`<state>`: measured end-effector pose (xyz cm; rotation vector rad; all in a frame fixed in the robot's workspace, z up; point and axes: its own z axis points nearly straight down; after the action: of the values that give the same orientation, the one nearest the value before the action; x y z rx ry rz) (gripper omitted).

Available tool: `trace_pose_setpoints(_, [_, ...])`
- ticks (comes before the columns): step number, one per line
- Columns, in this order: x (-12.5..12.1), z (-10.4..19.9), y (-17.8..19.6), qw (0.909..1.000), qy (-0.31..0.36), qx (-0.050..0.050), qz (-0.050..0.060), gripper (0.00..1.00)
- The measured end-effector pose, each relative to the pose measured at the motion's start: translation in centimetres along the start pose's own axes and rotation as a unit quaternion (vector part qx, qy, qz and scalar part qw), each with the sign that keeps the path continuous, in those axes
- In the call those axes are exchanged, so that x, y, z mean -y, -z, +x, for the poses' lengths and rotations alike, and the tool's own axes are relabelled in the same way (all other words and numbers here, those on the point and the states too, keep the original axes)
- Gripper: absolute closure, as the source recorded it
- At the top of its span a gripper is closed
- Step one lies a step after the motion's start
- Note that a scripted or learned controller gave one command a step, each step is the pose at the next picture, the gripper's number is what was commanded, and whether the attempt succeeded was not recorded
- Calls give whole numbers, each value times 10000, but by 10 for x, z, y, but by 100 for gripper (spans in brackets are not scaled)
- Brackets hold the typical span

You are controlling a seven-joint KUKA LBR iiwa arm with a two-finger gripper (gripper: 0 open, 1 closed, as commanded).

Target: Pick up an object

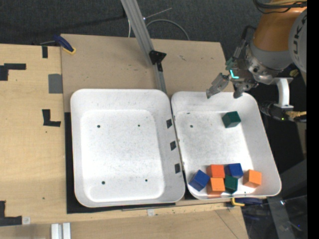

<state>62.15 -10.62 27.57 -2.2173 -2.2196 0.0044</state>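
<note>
The gripper [225,89] hangs spread and empty above the right bin's [264,148] far edge. A green cube [231,119] lies alone just below it, likely the easiest pick.

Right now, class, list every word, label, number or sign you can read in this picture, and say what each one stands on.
"UK": dark letters, cut off by the picture's edge, on the arm beside its orange band.
Nothing else is readable: the blocks in the right bin carry no print, and the black tape pieces on the bench are plain shapes, not letters.
</note>
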Motion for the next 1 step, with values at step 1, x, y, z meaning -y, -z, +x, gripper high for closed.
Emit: trace_pose_setpoints(1, [-1,0,2,10000,6,5,-21,0])
